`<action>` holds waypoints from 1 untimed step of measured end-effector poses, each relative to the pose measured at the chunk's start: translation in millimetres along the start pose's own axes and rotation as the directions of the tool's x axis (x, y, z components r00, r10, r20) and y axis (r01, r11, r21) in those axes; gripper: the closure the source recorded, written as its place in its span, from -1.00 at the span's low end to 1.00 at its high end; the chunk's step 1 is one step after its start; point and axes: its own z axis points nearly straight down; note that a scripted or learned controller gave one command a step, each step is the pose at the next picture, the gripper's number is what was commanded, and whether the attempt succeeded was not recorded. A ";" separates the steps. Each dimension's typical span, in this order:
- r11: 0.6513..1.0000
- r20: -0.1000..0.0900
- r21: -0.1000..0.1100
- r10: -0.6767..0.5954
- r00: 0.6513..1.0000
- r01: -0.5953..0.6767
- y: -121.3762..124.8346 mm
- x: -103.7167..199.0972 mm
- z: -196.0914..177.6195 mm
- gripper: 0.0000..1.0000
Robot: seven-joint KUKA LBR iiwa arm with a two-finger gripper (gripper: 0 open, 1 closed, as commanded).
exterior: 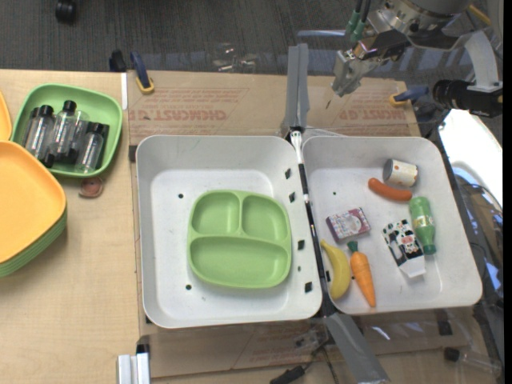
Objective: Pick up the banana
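The banana [337, 269] lay in the near left corner of the right bin [460, 290], against the dividing wall, its long axis running near to far, a carrot [363, 278] touching its right side. The gripper [346, 77] hung well beyond the bin's far rim; whether it was spread could not be told.

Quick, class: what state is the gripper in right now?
Gripper: whether open or closed cannot be told; it hangs above the bins, away from the banana.
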 end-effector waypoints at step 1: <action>0.873 0.001 -0.002 -0.488 0.873 0.488 24.0 31.2 -0.3 1.00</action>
